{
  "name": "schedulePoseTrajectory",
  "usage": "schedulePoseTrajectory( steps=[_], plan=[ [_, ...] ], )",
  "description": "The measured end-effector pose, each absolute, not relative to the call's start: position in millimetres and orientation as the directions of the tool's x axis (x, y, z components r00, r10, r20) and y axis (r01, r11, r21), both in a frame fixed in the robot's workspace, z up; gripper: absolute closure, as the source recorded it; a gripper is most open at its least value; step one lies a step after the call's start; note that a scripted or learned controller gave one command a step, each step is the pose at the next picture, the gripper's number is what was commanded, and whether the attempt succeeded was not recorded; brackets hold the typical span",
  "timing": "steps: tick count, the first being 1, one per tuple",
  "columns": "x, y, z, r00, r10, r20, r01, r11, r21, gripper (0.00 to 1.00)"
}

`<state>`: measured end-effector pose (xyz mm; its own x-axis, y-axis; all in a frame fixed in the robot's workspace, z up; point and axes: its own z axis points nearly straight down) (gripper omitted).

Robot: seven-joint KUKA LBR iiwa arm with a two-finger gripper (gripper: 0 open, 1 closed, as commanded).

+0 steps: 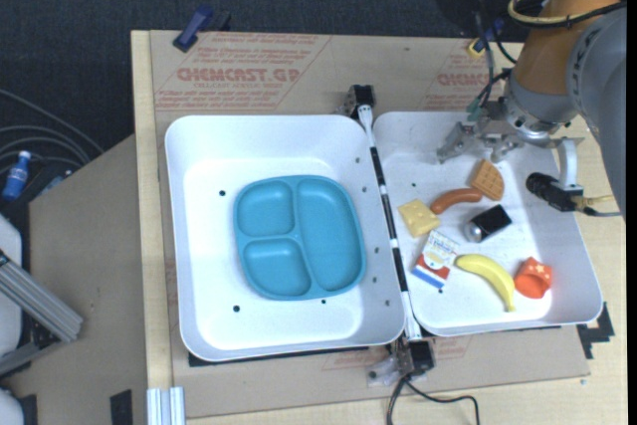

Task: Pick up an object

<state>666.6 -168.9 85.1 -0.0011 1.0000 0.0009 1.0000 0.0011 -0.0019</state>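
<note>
Grey metal fingers of my pincer hang spread apart w/ nothing between them, low over the back part of the right bin. Nearest thing to me is the waffle-patterned cracker, just below and a touch right of my tips, not touching. Next to it, further toward the front, lies the toy sausage, reddish-brown, on its side. Past that: cheese wedge, small black cylinder, little white carton w/ red and blue print, banana, orange-red toy at the far front corner. Blue divided plate sits in the left bin, well off to my side.

Sausage looks the best pick, imo: prob light hollow plastic, stiff, smooth so maybe a bit slippery. I'd close across its narrow middle, fingers square to its length, so it can't squirt out endwise. Cracker lies flat and thin, edges hard to get under, likely to skid on the bin floor, so 2nd choice
</note>
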Motion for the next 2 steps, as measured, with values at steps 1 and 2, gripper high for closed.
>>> schedulePoseTrajectory(
  steps=[1, 2],
  plan=[
    [666.5, -168.6, 85.0, -0.001, 1.000, 0.001, 1.000, 0.001, -0.002, 0.00],
    [666.6, -173.4, 85.0, 0.000, 1.000, 0.000, 1.000, 0.000, 0.000, 0.00]
  ],
)
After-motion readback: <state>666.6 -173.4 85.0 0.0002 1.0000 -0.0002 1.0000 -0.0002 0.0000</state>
